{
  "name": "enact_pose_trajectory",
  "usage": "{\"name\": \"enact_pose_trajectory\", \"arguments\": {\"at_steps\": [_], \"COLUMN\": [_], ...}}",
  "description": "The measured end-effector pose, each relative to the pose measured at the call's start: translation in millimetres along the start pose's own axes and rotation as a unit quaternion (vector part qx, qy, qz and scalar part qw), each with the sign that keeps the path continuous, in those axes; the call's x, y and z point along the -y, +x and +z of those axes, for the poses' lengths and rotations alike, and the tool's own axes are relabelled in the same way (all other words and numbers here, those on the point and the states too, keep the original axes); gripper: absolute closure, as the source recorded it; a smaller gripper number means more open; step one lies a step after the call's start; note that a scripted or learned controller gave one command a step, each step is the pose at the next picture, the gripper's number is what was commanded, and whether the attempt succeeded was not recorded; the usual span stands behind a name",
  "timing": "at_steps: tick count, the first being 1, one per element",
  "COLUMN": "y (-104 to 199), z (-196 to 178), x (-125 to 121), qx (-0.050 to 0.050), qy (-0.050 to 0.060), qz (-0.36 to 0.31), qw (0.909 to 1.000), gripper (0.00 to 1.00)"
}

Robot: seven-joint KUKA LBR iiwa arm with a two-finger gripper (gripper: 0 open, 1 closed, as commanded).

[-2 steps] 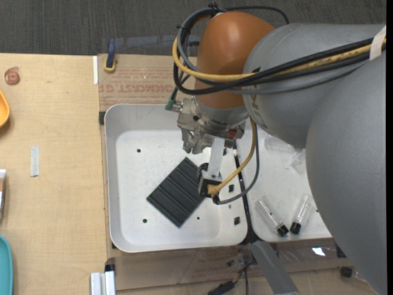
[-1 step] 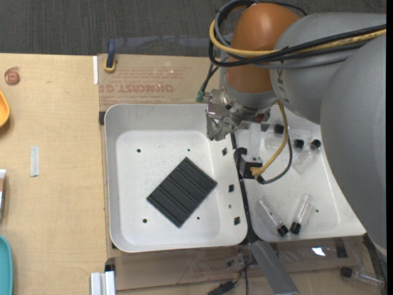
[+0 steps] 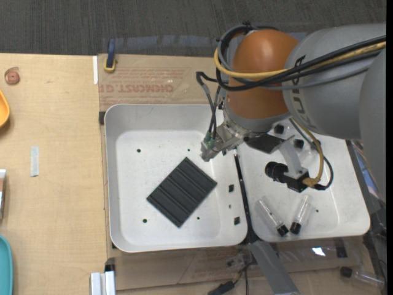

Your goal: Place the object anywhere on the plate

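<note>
The dark ribbed plate (image 3: 182, 191) lies mid-bin with bare floor toward the left bin's (image 3: 123, 165) walls; the arm (image 3: 264, 82) hangs over the dividing rim, fingers' state unclear.

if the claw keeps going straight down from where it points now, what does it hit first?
Likely the right bin's bare floor, between its two fingers. The way looks free, though depth is hard to judge here. The black plate lies in the left bin.
</note>
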State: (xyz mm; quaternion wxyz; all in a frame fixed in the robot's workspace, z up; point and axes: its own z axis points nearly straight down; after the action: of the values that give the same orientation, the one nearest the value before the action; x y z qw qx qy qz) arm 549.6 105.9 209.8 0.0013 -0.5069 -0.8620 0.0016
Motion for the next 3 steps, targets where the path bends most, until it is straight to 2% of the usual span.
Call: {"name": "enact_pose_trajectory", "arguments": {"at_steps": [1,2,3], "y": [0,-10,-12], "z": [0,-28,-67], "x": [0,-43,-113], "qx": [0.0,0.001,0.001], "qy": [0.0,-0.001,0.0], "qz": [0.0,0.176,0.336], "qw": [1.0,0.9845,0.9419], "gripper": [0.0,0.0,0.0]}}
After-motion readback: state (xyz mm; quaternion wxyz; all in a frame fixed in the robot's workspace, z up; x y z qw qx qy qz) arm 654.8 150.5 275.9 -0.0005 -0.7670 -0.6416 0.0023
